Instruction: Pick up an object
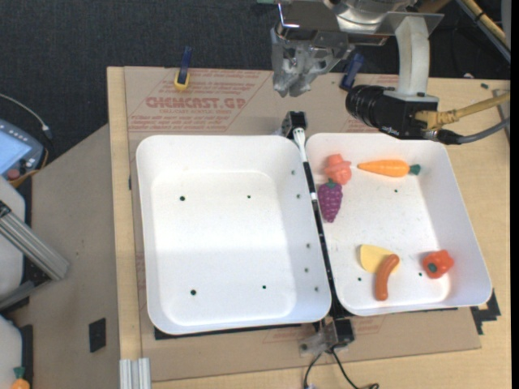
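Hanging above the far edge of the bench, the gripper sits beyond both bins with nothing under it but cardboard (whether it is open or closed, I cannot tell). All the toys lie in the right bin: carrot, pink piece, purple grapes, yellow wedge, sausage, red pepper.

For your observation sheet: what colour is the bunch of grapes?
Purple, seen in the camera view: the grapes in the right bin.

Toys crowding right bin
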Available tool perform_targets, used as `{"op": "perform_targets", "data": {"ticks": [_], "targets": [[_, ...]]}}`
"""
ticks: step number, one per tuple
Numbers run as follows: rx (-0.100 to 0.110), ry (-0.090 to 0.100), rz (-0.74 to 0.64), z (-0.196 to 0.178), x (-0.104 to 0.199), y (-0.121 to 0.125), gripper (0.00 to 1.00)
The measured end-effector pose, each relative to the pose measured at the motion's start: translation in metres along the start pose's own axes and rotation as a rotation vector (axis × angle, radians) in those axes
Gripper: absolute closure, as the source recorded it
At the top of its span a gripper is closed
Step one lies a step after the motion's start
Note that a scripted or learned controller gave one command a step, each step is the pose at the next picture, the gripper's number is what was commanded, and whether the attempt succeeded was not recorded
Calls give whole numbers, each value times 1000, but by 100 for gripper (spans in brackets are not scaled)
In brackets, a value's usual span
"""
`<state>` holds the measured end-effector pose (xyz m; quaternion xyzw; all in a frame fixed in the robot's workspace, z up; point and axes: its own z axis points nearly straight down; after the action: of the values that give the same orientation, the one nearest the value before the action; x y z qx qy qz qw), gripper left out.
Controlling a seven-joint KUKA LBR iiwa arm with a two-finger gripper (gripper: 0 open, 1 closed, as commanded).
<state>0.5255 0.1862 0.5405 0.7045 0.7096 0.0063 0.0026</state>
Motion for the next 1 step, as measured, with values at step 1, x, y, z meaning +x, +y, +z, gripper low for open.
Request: {"op": "perform_targets", "data": {"ticks": [1], "targets": [[29, -11, 11, 142, -34, -22, 100]]}}
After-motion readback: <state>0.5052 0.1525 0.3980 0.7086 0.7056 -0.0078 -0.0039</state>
